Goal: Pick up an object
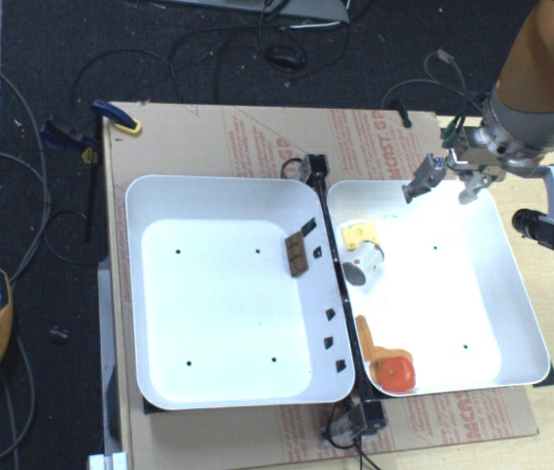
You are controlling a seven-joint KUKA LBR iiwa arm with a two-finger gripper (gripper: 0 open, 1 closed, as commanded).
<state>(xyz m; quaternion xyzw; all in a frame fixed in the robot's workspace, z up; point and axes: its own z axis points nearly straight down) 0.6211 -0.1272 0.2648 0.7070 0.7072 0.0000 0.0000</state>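
Jaws (445, 184) spread empty over right bin (473, 292) — tomato (394, 371) well apart

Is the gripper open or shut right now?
Open. The gripper hangs over the right bin's far edge with its two fingers spread apart, nothing between them.

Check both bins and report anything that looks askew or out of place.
The small brown rectangular block lies tilted against the left white bin's right wall, not flat on its floor. In the right white bin, the round red-orange object sits wedged into the near left corner. Nothing looks spilled or broken.
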